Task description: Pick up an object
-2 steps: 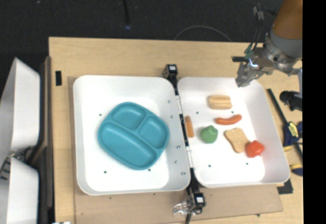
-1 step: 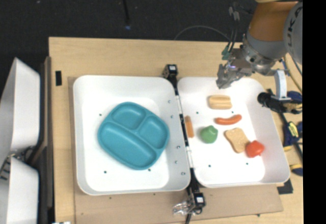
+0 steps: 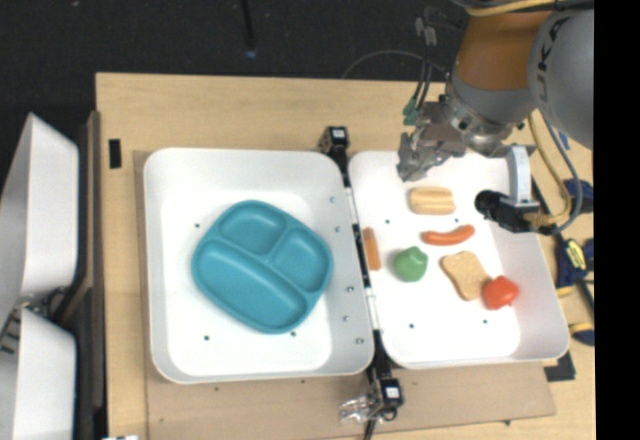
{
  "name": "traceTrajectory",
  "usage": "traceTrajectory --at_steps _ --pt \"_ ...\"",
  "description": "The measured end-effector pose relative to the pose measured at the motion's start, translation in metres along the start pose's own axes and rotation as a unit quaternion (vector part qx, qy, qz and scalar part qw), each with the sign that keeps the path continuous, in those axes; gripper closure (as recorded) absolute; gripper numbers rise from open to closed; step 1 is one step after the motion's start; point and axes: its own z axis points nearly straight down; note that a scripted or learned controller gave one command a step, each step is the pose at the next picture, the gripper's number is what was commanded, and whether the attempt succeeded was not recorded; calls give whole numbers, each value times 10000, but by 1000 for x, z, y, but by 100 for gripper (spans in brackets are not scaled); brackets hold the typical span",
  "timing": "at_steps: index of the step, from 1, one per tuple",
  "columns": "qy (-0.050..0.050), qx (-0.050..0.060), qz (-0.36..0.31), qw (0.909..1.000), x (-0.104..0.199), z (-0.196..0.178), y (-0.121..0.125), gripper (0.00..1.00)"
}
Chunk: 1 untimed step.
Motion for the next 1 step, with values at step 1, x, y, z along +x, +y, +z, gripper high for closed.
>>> traceTrajectory --at_steps 1 --pt "4 1 -4 10000 51 -1 -12 100"
